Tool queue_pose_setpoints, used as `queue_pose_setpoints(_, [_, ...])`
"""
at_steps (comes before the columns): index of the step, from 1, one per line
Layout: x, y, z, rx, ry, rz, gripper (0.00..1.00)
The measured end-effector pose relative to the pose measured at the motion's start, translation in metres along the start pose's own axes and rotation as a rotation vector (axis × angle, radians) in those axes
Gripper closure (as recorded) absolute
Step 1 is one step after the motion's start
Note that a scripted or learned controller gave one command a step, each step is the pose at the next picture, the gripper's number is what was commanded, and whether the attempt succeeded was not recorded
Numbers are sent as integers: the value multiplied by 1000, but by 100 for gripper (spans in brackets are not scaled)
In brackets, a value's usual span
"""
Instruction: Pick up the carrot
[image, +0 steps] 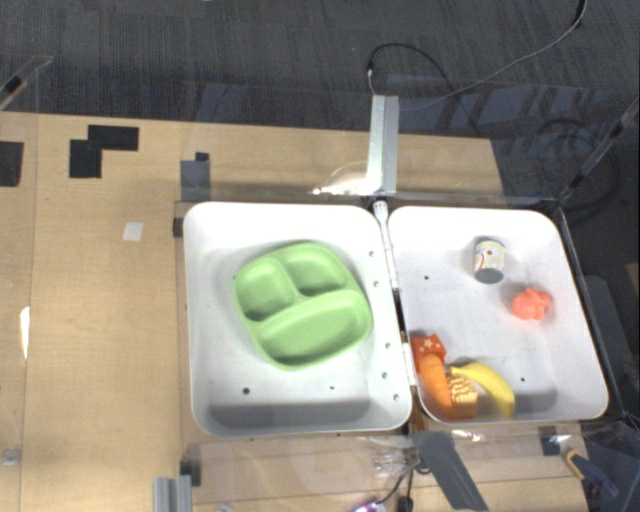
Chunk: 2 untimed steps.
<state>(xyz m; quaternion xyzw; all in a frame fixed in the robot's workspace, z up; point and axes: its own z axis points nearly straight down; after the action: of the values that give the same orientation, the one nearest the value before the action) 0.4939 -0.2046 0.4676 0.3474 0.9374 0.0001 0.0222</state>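
The carrot (434, 383) is seen lying in the right bin (560, 262), near its front left corner, beside a banana (488, 385) and a small red item (430, 347). A can (488, 260) and a pinkish-red object (532, 304) are placed farther back. A green divided plate (302, 303) is held by the left bin (205, 300). The gripper's state cannot be told.
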Motion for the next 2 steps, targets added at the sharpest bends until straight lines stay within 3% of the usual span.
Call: queue_pose_setpoints(2, [-3,3,-26,-8,-20,-8,100])
